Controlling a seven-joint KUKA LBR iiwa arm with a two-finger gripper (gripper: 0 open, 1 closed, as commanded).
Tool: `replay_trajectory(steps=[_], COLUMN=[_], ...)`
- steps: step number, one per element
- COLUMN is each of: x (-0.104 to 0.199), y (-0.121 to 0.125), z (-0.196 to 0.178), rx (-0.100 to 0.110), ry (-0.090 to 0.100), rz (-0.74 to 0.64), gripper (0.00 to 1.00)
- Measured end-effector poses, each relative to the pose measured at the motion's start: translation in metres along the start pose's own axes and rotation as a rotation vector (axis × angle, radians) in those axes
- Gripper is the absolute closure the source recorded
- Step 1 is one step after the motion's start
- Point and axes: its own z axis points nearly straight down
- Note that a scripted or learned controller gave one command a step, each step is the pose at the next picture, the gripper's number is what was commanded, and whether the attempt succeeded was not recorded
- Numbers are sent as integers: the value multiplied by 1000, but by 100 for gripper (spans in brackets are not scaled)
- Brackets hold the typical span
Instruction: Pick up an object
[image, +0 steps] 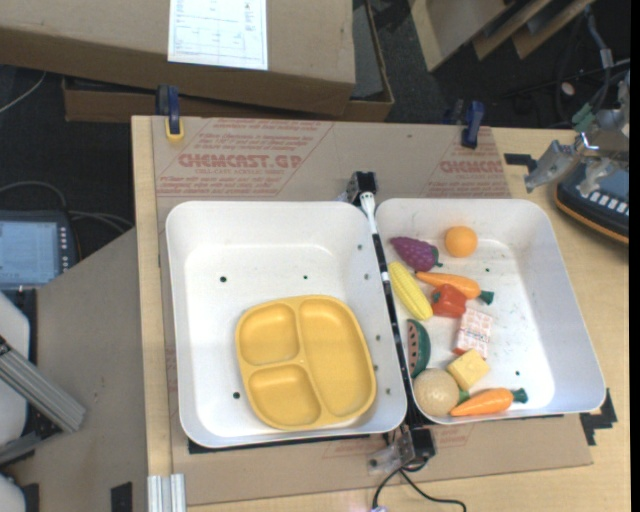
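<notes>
On your table (300, 160) two white bins sit side by side. The left bin (200, 250) holds a yellow divided plate (303, 360). The right bin (540, 300) holds the toy food: an orange (461, 241), purple grapes (414, 251), a corn cob (410, 291), two carrots (455, 283) (486, 402), a cheese cube (468, 369) and a watermelon slice (417, 346). You cannot tell the state of the jaws.

Partly hidden behind the right white plastic bin's (560, 262) left wall: a dark green watermelon slice (417, 346). Too small to read: print on the pink-and-white packet (474, 330) beside it. Cut off at the top edge: a white paper sheet (219, 30).
</notes>
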Motion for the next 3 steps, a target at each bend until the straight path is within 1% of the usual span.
replay_trajectory(steps=[1,2,3], x=[161,95,105], y=[-3,-77,-99], z=[47,111,198], rx=[6,12,-1], ry=[8,0,1], rz=[-15,8,2], gripper=[0,0,0])
